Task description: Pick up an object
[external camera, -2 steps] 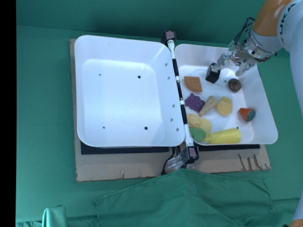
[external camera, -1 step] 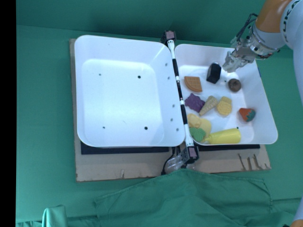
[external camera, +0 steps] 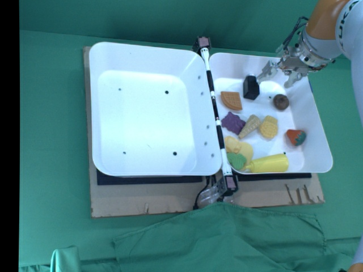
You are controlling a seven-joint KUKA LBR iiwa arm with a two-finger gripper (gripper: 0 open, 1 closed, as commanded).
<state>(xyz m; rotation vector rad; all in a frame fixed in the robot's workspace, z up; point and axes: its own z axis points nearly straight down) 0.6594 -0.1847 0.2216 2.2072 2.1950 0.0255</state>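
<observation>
While poised over the right bin (external camera: pixel 317 152), claw (external camera: pixel 279 75) spread wide, gripping nothing.

Nearest below: black block (external camera: pixel 250 87) and brown ball (external camera: pixel 281 101) (either a fair target), then waffle (external camera: pixel 231 100), cone (external camera: pixel 249 126), yellow bottle (external camera: pixel 271 163). Nothing lifted yet; descent, closing and raising all left.

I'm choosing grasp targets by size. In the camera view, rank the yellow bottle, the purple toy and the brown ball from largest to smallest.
1. yellow bottle
2. purple toy
3. brown ball
</observation>
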